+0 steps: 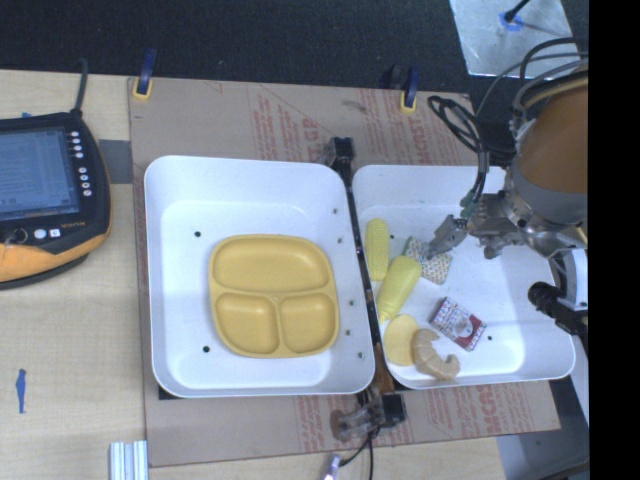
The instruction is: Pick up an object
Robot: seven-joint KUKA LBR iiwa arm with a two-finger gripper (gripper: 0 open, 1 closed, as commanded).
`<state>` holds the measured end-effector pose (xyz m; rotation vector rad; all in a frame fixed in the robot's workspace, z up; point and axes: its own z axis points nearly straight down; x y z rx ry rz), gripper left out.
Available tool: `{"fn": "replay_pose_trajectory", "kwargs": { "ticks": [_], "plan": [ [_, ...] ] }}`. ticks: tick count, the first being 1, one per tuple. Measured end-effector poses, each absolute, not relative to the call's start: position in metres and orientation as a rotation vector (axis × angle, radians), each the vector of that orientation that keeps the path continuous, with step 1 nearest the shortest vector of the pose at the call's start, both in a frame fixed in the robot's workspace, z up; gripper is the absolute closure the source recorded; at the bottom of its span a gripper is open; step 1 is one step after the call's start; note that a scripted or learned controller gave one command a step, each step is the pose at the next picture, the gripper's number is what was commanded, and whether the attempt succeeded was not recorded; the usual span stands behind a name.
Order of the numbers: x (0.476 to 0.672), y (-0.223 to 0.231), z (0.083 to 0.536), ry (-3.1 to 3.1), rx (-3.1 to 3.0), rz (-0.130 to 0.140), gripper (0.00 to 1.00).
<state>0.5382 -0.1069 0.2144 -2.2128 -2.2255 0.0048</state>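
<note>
In the right bin (520, 358), jaws (445, 240) sit low over the upper-middle area, directly above a small patterned packet (433, 266); can't tell how wide they're open or whether they touch it; nothing visibly held. Left of them: yellow corn cob (376, 249) and yellow banana-like piece (397, 283); below: red-white packet (457, 324), tan croissant (435, 355). Left bin (175, 268) holds a yellow divided plate (272, 295).

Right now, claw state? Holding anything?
Claw: low in the right bin, at a small patterned packet. Open or closed cannot be told; no grasp is visible.
</note>
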Motion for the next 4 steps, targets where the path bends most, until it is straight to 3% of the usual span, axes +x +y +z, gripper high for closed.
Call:
{"fn": "replay_pose_trajectory", "kwargs": {
  "ticks": [1, 2, 3, 4],
  "plan": [
    [0.539, -0.095, 0.1, -2.225, -2.213, 0.008, 0.0],
    [0.54, -0.096, 0.111, -2.228, -2.211, 0.01, 1.0],
    [0.54, -0.096, 0.111, -2.228, -2.211, 0.01, 0.0],
    [0.578, -0.137, 0.092, -2.221, -2.219, 0.004, 0.0]
  ]
}}
